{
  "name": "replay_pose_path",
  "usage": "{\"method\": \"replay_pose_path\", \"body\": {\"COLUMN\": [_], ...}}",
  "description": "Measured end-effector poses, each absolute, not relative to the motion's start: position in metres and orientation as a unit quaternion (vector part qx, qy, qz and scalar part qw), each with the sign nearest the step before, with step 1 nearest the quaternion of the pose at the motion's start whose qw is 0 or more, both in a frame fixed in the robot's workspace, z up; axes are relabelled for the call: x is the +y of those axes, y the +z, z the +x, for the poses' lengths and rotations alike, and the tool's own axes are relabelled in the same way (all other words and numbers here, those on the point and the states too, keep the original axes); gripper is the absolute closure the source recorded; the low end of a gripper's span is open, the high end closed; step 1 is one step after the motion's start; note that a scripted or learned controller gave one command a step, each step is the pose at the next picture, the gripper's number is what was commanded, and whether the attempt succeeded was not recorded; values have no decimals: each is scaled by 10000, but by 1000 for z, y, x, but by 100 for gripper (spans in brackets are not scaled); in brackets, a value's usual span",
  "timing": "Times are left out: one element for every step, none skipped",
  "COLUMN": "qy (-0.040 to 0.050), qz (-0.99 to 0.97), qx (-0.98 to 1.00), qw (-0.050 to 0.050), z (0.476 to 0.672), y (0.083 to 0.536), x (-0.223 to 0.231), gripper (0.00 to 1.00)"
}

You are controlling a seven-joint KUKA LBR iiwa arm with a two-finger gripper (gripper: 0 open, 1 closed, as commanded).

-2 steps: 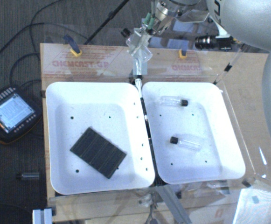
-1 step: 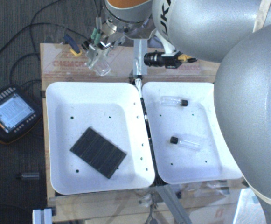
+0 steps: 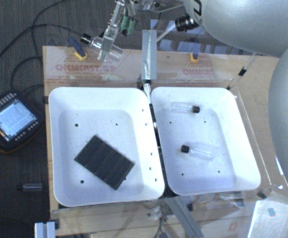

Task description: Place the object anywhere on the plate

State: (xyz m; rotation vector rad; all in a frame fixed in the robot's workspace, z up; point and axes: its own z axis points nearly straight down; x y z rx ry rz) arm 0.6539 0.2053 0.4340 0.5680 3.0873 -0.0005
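A dark ribbed rectangular plate (image 3: 104,162) lies flat in the left bin (image 3: 64,103), towards its front. My gripper (image 3: 110,37) hangs high over the bench's back edge, beyond the left bin's far rim. It is shut on a clear vial (image 3: 105,46) with a black cap, which lies roughly level with the cap pointing left. Two more clear vials with black caps rest in the right bin (image 3: 243,148): one (image 3: 184,107) near the back and one (image 3: 197,151) near the middle.
A metal divider post (image 3: 148,53) stands upright behind the seam between the bins. A teach pendant (image 3: 11,119) lies on the floor to the left. Small clamps (image 3: 76,47) sit on the bench's back edge. The arm's grey body (image 3: 243,14) fills the upper right.
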Motion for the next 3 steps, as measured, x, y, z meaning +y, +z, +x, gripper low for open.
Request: {"method": "replay_pose_path", "body": {"qy": [-2, 0, 2], "qz": [1814, 1817, 1821], "qx": [9834, 9833, 9833], "qw": [21, 29, 38], "z": [655, 656, 657], "y": [443, 452, 461], "x": [206, 206, 207], "gripper": [100, 100, 100]}}
